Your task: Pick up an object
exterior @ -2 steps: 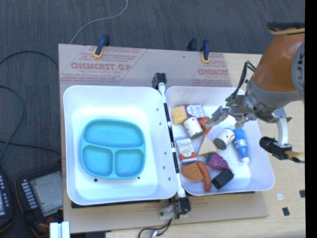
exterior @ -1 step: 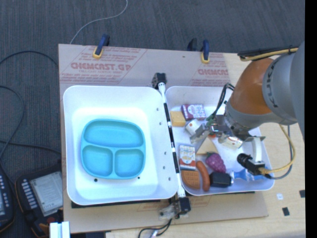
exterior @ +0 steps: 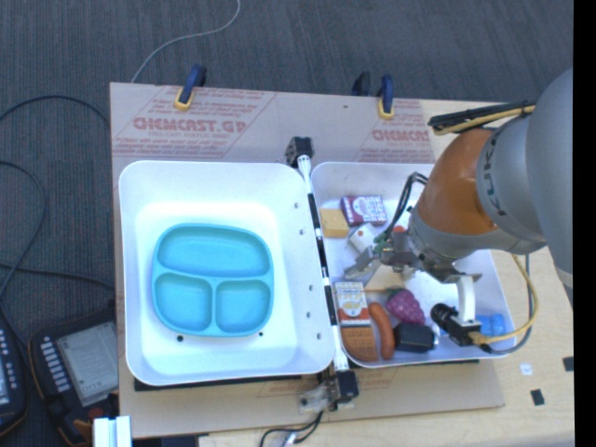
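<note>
Plainly, a crowded bin is the trouble here.
Gripper (exterior: 372,257): low in the right bin (exterior: 498,291), above its left-hand clutter; whether the fingers are apart or together I cannot tell.
Things to pick: a yellow block (exterior: 333,220) and a purple packet (exterior: 364,209) behind it, a small carton (exterior: 350,302), a sausage (exterior: 382,328) and a raspberry (exterior: 404,304) in front.
Risk: the pieces lie touching, so a close could nudge one aside or pinch two.
Left bin (exterior: 140,333): holds a blue divided plate (exterior: 212,277).
</note>
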Available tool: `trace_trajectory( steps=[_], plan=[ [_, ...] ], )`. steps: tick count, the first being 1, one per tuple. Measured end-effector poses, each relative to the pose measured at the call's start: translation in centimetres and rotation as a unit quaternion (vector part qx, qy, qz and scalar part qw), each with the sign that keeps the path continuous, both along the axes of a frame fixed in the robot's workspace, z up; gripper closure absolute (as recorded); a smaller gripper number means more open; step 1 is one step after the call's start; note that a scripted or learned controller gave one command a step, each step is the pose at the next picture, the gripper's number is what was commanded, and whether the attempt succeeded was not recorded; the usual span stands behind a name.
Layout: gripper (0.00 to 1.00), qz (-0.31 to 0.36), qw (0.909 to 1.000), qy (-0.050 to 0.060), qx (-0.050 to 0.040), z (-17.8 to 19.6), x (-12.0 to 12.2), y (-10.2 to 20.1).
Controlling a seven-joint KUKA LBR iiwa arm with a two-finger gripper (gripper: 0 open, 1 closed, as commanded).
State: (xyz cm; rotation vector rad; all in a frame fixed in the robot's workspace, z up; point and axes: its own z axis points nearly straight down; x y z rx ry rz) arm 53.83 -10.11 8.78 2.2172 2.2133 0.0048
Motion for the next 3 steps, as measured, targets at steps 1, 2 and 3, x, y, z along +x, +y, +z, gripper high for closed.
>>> trace_trajectory(
  steps=[1,2,3],
  plan=[
    [1.00,0.000,1.0000,-0.002,0.0004,1.1,0.2,0.1],
    [1.00,0.002,1.0000,0.005,0.0021,9.5,-3.4,6.1],
    [0.00,0.002,1.0000,0.006,0.0021,9.5,-3.4,6.0]
  ],
)
